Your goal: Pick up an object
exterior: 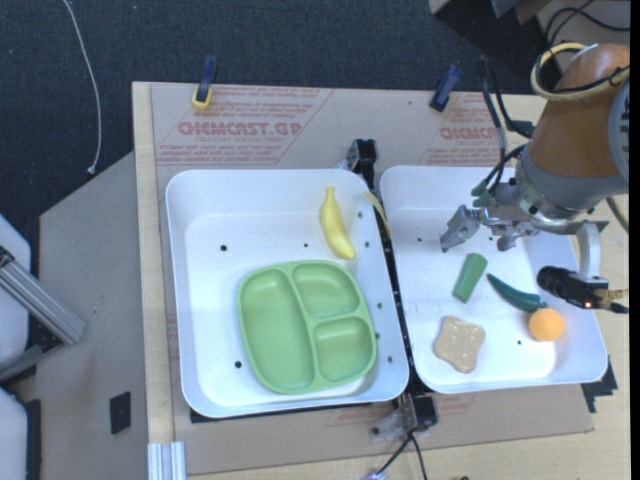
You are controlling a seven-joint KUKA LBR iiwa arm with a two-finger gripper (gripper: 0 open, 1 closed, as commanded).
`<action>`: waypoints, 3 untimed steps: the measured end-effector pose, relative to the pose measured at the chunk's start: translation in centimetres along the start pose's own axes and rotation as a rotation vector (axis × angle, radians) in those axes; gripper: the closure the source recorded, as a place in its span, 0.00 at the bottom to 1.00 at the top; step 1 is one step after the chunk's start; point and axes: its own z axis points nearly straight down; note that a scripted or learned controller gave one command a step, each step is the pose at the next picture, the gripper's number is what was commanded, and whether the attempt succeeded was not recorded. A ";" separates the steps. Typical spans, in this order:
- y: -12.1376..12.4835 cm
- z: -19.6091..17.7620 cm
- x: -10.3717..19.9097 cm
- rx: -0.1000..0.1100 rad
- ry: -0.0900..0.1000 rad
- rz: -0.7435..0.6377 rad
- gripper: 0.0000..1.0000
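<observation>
Grey gripper hangs over the right bin, just above the green cylinder; whether its claw is released or clenched, I cannot tell.

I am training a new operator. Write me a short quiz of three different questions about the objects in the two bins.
1. True or false: the banana lies inside the green divided plate.
2. Which object lies nearest the pincer? A) the slice of bread B) the green cylinder C) the orange ball
3. Fill in: the green divided plate has ___ compartments.

Key:
1. False. The banana lies on the floor of the left bin, beyond the plate.
2. B
3. three
</observation>
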 end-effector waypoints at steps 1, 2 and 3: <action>0.3 -0.7 0.0 -0.014 -0.002 -0.003 0.00; -0.2 4.0 0.8 -0.009 -0.001 -0.002 0.00; -0.3 8.6 0.2 -0.009 -0.001 -0.001 0.00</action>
